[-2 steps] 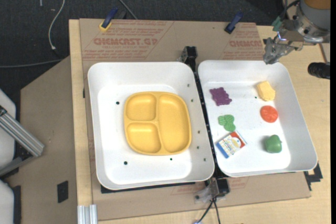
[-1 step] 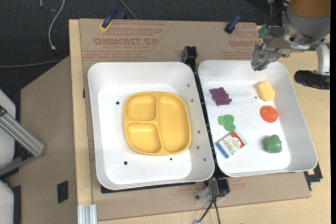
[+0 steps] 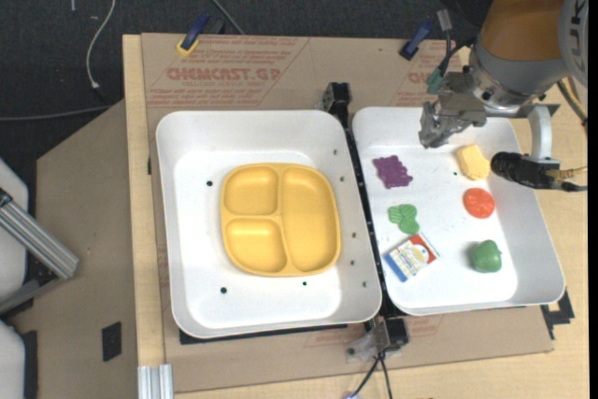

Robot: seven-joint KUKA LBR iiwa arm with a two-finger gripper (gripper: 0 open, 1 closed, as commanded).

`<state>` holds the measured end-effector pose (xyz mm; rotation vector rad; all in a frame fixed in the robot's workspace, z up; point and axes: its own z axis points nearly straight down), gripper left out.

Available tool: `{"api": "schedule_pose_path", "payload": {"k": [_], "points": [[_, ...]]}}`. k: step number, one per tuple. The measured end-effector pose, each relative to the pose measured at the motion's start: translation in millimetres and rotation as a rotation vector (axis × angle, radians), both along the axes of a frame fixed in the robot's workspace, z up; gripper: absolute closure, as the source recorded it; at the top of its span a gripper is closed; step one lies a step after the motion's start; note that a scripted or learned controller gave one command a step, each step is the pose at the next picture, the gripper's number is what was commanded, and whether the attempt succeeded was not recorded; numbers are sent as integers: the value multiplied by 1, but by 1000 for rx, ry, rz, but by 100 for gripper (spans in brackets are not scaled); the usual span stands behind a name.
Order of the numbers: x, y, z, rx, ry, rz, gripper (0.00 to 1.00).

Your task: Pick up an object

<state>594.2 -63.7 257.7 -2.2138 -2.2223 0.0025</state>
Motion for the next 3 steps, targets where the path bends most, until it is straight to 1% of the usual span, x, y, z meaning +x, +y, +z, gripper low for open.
{"api": "schedule_pose_path", "payload": {"k": [1, 2, 3], "points": [[-19, 48, -16, 1, 0, 1, 100], [-46, 96, -28, 1, 1, 1, 100], [-69, 137, -32, 0, 1, 0, 100]]}}
